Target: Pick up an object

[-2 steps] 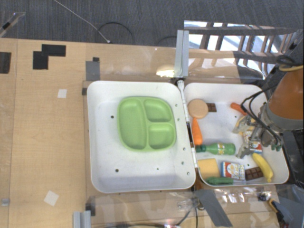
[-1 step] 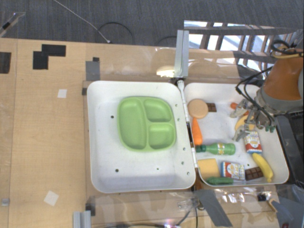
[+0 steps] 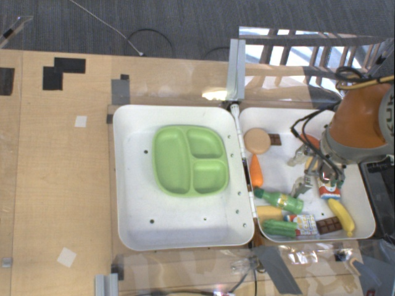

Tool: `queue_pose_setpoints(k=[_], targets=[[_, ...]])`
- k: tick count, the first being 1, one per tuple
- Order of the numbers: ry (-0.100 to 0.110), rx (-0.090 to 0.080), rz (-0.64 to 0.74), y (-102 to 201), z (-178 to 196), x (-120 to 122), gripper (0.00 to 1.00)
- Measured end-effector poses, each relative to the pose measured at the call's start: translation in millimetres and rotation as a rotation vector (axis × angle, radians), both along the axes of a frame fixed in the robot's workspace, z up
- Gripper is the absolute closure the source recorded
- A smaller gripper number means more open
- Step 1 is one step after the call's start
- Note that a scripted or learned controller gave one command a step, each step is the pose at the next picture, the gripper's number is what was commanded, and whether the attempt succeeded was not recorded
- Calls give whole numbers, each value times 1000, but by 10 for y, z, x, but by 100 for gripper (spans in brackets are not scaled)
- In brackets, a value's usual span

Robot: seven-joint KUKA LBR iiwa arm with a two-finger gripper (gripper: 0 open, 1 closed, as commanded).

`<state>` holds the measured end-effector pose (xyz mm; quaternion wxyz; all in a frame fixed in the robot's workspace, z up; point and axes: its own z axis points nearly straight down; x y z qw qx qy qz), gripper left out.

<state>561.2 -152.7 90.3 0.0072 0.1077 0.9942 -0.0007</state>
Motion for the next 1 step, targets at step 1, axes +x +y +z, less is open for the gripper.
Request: queue_pose_setpoints(k=[1], targets=[[-18,-4,7,1,152,53,100]])
